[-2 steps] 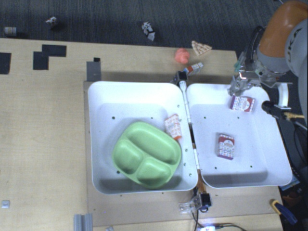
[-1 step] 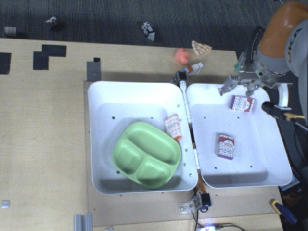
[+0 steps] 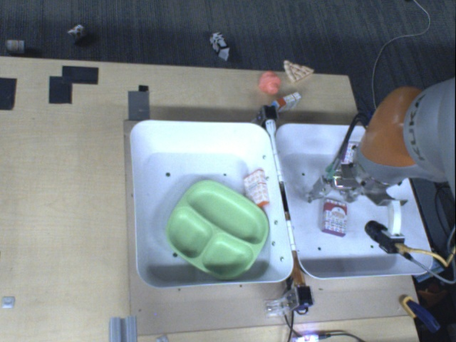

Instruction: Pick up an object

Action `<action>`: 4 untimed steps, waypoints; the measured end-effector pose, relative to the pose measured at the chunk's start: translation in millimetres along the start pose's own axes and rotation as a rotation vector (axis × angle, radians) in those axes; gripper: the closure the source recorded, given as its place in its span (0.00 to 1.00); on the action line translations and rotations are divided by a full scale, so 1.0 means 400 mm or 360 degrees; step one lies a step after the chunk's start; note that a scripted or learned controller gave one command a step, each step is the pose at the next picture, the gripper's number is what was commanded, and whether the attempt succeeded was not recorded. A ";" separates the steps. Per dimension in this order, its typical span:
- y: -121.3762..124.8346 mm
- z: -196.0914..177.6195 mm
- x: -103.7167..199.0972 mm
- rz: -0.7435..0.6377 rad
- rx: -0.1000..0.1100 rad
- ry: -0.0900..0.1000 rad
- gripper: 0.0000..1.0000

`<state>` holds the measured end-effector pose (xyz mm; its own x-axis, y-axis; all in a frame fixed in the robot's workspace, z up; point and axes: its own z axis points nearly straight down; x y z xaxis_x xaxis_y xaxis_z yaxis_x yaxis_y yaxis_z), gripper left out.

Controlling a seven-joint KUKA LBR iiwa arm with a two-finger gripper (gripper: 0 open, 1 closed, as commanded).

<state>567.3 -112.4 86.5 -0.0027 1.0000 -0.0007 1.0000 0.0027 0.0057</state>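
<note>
Where the two white bins meet, the right bin [image 3: 306, 255] serves as landmark: inside it lies one small red packet [image 3: 333, 216], directly below the gripper [image 3: 340, 186], whose finger state cannot be told. Left of it, the left bin [image 3: 146, 191] holds one green divided plate [image 3: 217, 228] and one orange-and-white tube [image 3: 256, 187]. Beyond its far rim, the bench carries one pink ball [image 3: 269, 83].

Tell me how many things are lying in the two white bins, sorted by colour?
Green: 1, the plate in the left bin.
Red and white: 2, one packet beside the plate and one carton in the right bin.
Total: 3
</note>
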 end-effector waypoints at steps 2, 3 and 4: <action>0.166 -0.088 -0.163 0.0000 0.0000 -0.0002 1.00; 0.260 -0.293 -0.021 -0.0006 -0.0003 0.0002 1.00; 0.257 -0.290 -0.024 -0.0004 0.0002 0.0000 0.00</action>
<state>669.6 -121.5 203.0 -0.0054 1.0000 -0.0006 1.0000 0.0054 0.0045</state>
